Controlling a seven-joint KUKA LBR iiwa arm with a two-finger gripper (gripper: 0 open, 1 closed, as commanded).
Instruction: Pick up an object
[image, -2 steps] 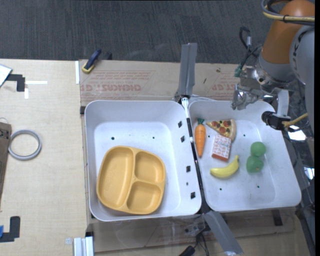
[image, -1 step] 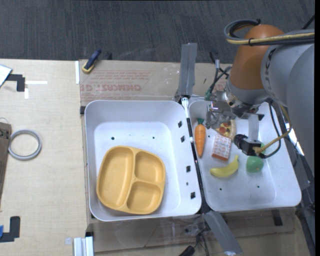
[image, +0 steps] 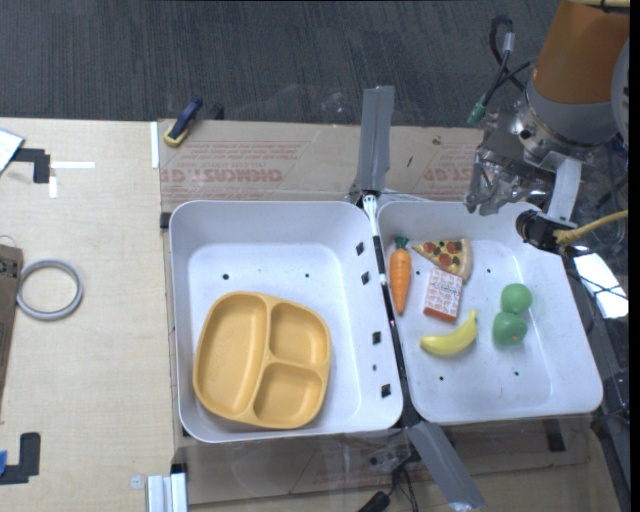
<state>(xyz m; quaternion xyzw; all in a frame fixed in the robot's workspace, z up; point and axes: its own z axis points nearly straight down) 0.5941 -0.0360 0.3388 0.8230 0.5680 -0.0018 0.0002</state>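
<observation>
The light wooden surface (image: 90, 400) carries two shallow white bins side by side. The left white bin (image: 270, 225) holds a yellow plastic plate with three compartments (image: 263, 360), lying toward the bin's near left corner. The right white bin (image: 560, 390) holds the small things. The grey arm with the orange band (image: 580, 45) reaches in over that bin's far right corner, and its pincer (image: 490, 195) hangs above the far edge, well apart from every object; how far it is open cannot be told, and nothing shows between its tips. An orange carrot with a green top (image: 400, 276) lies along the bin's left wall. Just beside it a slice of pizza (image: 445, 256) sits near the far edge, with a small red-and-white carton (image: 443, 295) below it. A yellow banana (image: 450, 337) lies near the middle. Two green round fruits (image: 512, 315) touch each other toward the right wall.
</observation>
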